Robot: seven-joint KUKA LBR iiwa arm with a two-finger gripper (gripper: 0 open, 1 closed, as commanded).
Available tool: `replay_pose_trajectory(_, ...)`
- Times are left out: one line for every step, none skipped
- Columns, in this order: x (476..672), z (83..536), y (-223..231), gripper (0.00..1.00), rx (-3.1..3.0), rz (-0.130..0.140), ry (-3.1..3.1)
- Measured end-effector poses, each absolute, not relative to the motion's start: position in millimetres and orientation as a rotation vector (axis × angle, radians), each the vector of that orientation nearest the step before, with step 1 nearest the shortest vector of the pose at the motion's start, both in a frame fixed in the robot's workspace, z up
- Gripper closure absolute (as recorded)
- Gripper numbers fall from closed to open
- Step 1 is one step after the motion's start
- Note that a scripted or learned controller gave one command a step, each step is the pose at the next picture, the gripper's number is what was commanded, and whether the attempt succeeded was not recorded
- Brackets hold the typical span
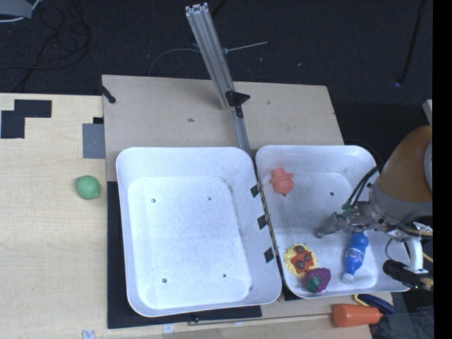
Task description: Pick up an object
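Honestly nowhere near done: gripper [330, 226] low in the right bin [318, 154], can't tell its state, nothing lifted, blue bottle [355, 255] lying just beside it, near-right.

The grey arm [409, 182] reaches in from the right, its claw [326, 227] held low.

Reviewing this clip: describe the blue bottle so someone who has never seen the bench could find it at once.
Look at the right-hand bin, in its near right corner below the arm's pincer. The blue bottle stands out there by its white cap end and long shape; the yellow toy and purple toy to its left are rounder.
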State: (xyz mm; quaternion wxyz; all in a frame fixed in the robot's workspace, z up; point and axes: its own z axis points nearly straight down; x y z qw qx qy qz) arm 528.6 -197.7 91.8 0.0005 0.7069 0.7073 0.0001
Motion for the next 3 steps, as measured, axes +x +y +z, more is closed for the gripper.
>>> replay_pose_trajectory(528.9,103,-199,1.0,2.221,0.002,2.218)
replay_pose_trajectory(526.6,164,-201,1.0,2.219,0.003,2.218)
replay_pose_trajectory(527.4,216,-201,1.0,2.219,0.003,2.219)
